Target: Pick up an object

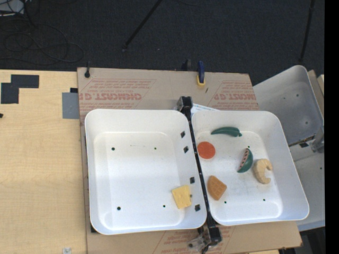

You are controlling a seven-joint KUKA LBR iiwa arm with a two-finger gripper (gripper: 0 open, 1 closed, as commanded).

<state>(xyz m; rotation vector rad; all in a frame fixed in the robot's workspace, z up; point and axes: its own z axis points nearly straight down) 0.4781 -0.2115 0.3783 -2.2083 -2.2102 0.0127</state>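
Note:
Two white bins sit side by side. The left bin [106,126] holds a yellow cheese-like wedge [181,197] near its front right corner. In the right bin [286,142] lie a dark green pepper [226,132], a round orange-red slice [206,151], a watermelon slice [245,160], a tan croissant [262,171] and an orange-brown bread piece [215,187].
A brown cardboard sheet [137,91] lies under the bins on a wooden bench [37,157]. A blue and yellow clamp [201,73] holds the cardboard's far edge. A grey metal plate [296,97] stands at the right. Black clips [185,106] join the bins.

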